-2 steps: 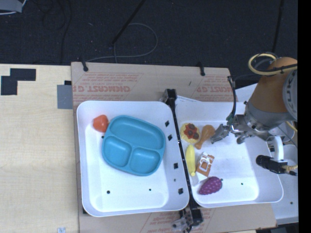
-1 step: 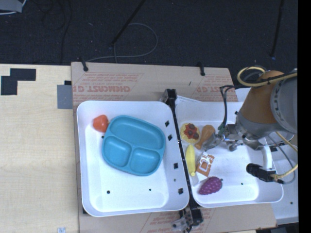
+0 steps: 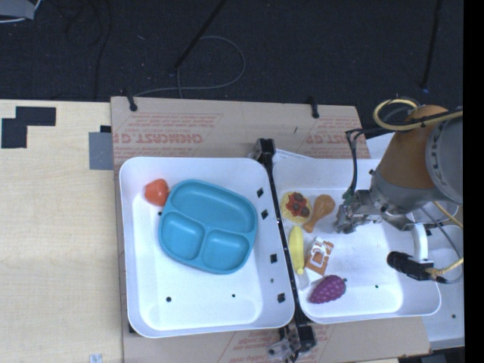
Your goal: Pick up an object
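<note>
The right bin (image 3: 378, 293) holds several small toy foods along its left side: a round pizza piece (image 3: 296, 204), a brown drumstick (image 3: 321, 209), a yellow banana (image 3: 296, 248), an orange-and-white carton (image 3: 319, 255) and a purple grape bunch (image 3: 327, 288). My gripper (image 3: 347, 221) hangs low in this bin, just right of the drumstick and above the carton. Nothing shows between its fingertips, and the arm hides how they stand. The grey arm with its orange band (image 3: 408, 161) comes in from the right.
The left bin (image 3: 151, 308) holds a blue divided plate (image 3: 207, 225) and a red-orange tomato (image 3: 156, 192) at its upper left. A black divider (image 3: 276, 225) separates the bins. Cables loop at the arm's right side (image 3: 423, 267).
</note>
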Controlling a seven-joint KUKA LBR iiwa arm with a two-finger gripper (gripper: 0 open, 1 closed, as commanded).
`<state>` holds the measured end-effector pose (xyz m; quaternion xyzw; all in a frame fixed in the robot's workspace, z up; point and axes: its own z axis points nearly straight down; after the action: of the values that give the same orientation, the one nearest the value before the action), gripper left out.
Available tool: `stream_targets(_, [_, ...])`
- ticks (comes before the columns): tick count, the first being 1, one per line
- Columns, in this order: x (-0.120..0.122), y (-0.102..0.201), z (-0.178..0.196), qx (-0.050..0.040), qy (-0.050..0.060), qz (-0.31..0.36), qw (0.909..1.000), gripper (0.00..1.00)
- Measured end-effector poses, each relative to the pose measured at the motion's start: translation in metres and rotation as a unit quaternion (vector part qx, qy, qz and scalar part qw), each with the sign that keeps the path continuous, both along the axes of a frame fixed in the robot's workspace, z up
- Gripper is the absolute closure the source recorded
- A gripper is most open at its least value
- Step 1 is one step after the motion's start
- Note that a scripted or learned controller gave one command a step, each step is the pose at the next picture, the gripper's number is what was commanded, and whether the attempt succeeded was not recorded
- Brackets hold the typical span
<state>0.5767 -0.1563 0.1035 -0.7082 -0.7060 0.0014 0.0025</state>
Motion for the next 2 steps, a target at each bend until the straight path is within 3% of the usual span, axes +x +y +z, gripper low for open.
stream_targets(2, [-0.002,0.010,0.100,-0.0009,-0.004,0.002,1.0000,1.00])
